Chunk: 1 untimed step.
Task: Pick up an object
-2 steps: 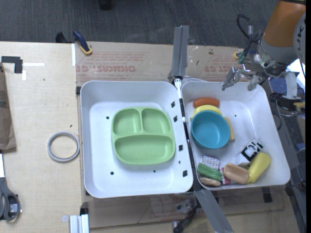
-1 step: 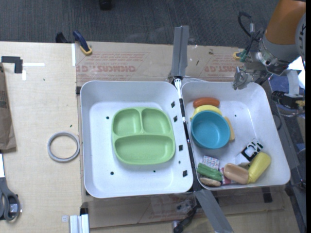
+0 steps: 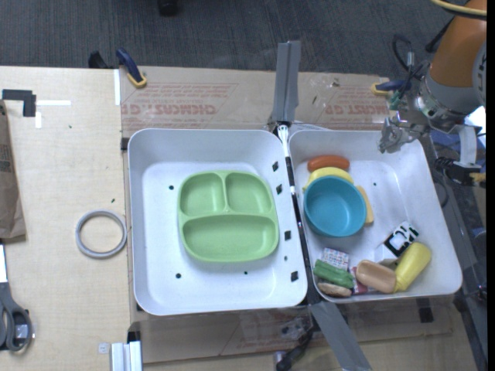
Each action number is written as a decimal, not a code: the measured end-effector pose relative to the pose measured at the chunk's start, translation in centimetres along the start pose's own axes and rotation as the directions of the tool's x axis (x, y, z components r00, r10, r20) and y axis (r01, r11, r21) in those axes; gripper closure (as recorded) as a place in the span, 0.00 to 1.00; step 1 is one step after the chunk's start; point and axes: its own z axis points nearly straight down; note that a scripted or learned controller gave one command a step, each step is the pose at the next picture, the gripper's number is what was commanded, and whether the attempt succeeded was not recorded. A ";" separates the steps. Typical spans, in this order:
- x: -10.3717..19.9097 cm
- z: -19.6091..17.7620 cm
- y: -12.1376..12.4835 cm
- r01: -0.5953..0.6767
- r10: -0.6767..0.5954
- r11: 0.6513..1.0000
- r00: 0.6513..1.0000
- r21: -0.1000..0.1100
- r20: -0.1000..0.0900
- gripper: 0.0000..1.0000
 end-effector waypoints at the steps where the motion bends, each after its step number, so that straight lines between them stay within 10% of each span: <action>1: -0.6 9.2 -3.5 0.046 -0.046 0.999 0.999 -0.001 0.000 1.00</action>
